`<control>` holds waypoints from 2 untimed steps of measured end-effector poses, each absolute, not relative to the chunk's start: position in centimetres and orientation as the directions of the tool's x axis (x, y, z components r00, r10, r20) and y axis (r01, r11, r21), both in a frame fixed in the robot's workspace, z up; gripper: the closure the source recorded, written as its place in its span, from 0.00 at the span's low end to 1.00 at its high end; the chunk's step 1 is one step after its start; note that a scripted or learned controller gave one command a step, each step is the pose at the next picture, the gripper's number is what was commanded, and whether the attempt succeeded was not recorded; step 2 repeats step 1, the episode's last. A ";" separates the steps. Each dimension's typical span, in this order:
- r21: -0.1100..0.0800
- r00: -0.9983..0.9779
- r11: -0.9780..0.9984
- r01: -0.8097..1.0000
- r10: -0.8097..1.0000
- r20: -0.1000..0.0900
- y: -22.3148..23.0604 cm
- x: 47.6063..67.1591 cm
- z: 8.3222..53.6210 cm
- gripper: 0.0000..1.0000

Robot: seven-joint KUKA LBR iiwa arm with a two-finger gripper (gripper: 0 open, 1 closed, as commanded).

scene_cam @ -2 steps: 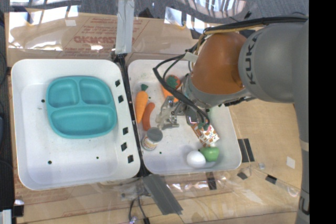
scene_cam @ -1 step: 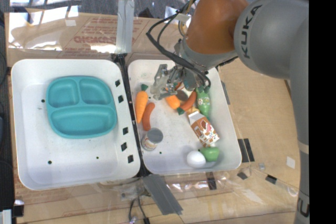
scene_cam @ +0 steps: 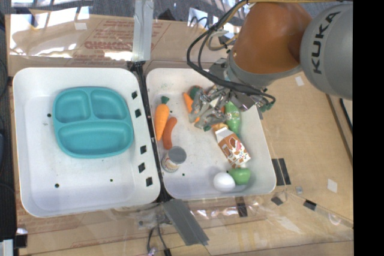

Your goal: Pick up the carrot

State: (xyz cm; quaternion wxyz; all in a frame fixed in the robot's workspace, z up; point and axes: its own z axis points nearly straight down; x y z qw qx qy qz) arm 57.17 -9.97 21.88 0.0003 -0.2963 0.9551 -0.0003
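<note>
Tool (scene_cam: 207,110) is seen right of centre, its grip state indiscernible; orange tapered carrot (scene_cam: 161,119) lies ungrasped, apart.

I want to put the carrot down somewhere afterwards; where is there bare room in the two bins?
Free: left white bin floor around the teal divided plate, widest below it. Crowded: right white bin, holding orange carrot, gripper, carton.

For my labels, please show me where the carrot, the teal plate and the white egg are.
carrot (scene_cam: 161,119): camera view, middle of its orange body.
teal plate (scene_cam: 92,121): camera view, central divider.
white egg (scene_cam: 224,181): camera view, top of shell.
</note>
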 end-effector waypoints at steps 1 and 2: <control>0.004 -0.460 0.460 -0.888 -0.888 0.000 -9.6 58.6 14.9 1.00; 0.004 -0.460 0.460 -0.888 -0.888 0.000 -9.6 58.6 14.9 1.00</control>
